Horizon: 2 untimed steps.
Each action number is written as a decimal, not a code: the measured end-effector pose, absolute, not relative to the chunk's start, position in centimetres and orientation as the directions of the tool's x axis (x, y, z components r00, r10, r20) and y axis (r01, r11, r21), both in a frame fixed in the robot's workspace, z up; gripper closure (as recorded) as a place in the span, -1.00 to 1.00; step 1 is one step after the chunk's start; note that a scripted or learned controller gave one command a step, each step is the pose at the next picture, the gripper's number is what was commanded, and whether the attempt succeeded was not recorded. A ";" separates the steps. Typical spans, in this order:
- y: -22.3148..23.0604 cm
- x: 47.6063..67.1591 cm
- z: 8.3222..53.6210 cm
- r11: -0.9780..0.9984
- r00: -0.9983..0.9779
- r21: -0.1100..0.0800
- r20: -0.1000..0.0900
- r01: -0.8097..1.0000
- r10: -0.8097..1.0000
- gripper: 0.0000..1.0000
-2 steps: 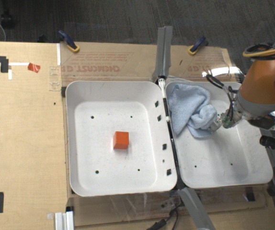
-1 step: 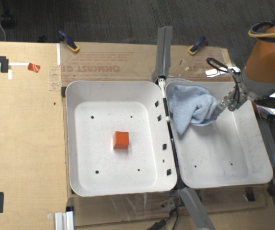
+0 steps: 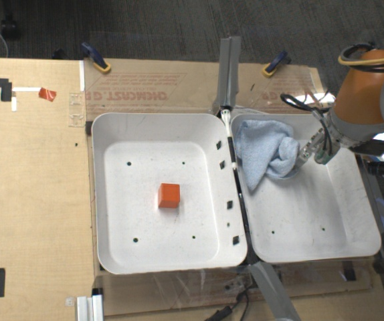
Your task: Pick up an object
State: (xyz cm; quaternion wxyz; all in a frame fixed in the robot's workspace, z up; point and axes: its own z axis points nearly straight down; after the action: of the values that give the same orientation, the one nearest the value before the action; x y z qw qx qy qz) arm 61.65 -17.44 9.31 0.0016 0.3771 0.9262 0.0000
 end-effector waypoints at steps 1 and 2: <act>-16.8 65.0 12.6 0.672 -0.672 0.001 -0.003 0.740 0.740 1.00; -16.8 61.4 9.3 0.702 -0.702 0.001 -0.003 0.712 0.712 1.00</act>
State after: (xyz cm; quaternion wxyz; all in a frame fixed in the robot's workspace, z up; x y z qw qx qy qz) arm 61.38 -16.83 9.31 0.0016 0.3861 0.9225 -0.0001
